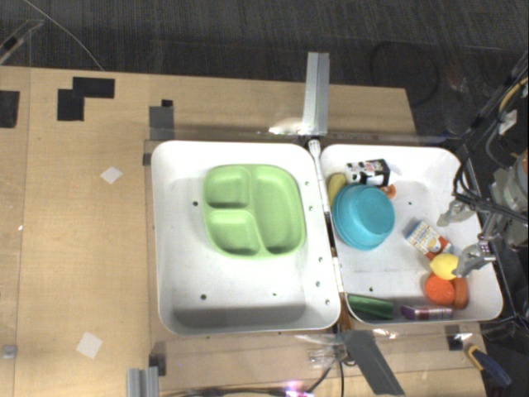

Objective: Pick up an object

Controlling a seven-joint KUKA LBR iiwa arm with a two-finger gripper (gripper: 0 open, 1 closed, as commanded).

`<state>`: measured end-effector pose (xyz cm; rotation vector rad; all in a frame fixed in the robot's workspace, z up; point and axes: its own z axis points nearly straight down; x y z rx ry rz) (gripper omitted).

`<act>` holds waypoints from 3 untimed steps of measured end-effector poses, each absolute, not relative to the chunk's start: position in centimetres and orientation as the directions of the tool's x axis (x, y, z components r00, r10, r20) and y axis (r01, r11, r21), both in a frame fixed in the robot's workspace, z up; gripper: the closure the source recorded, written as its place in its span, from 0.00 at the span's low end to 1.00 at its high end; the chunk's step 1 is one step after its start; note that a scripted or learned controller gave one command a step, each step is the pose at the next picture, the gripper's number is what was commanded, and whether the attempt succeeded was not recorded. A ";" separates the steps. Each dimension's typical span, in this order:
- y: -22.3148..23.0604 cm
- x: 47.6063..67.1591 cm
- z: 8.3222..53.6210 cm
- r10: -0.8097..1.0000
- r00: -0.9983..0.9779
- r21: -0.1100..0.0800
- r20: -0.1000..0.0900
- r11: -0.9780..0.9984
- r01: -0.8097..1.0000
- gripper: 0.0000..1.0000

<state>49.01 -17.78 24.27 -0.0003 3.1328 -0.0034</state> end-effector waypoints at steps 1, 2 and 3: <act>-16.6 50.4 11.6 -0.046 -0.999 0.003 0.003 0.999 -0.046 0.00; -14.0 50.3 9.1 -0.202 -0.979 -0.008 -0.015 0.979 -0.202 0.00; -10.1 52.1 9.1 -0.278 -0.960 -0.010 -0.017 0.961 -0.278 0.00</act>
